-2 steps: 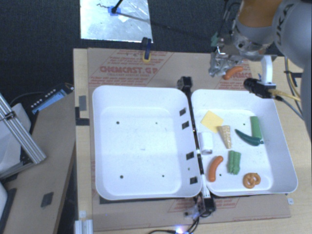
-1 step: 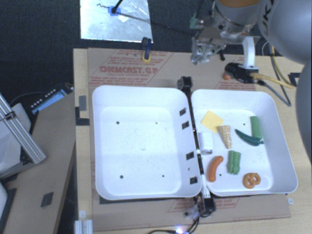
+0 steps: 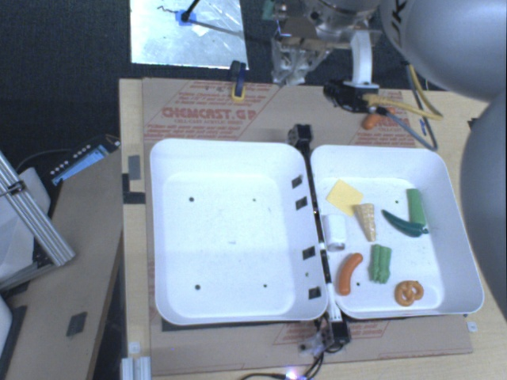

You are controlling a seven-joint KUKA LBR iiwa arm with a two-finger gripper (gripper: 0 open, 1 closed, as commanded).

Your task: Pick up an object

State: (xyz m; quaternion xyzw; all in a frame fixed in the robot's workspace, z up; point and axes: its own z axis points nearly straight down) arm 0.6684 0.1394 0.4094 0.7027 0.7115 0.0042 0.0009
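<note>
**Above the far edge: gripper high, objects low in the right bin**

Beyond the bench's back edge, the grey arm's two-finger gripper (image 3: 295,68) is seen raised, well apart from both bins. Nothing is seen between its fingers; whether they are spread or closed cannot be told from this slant.

All loose objects are gathered in the right-hand white bin (image 3: 451,212). The left-hand white bin (image 3: 230,228) is noted alongside, joined at the black-clipped divider.

Items logged in the right bin:
- flat yellow square piece (image 3: 344,197), nearest the gripper, toward the bin's back left
- pale tan cone (image 3: 366,221), just in front of it, long axis running front to back
- dark green curved pepper (image 3: 405,224), lying crosswise, touching a light green upright block (image 3: 416,206)
- orange sausage (image 3: 349,273), tilted, near the divider
- ribbed green pod (image 3: 381,263), just beside the sausage
- brown pretzel (image 3: 409,293), at the front

Judged relation: every candidate lies toward the camera and slightly right of the gripper, so a forward and downward travel is called for. No pick is yet begun.
</note>
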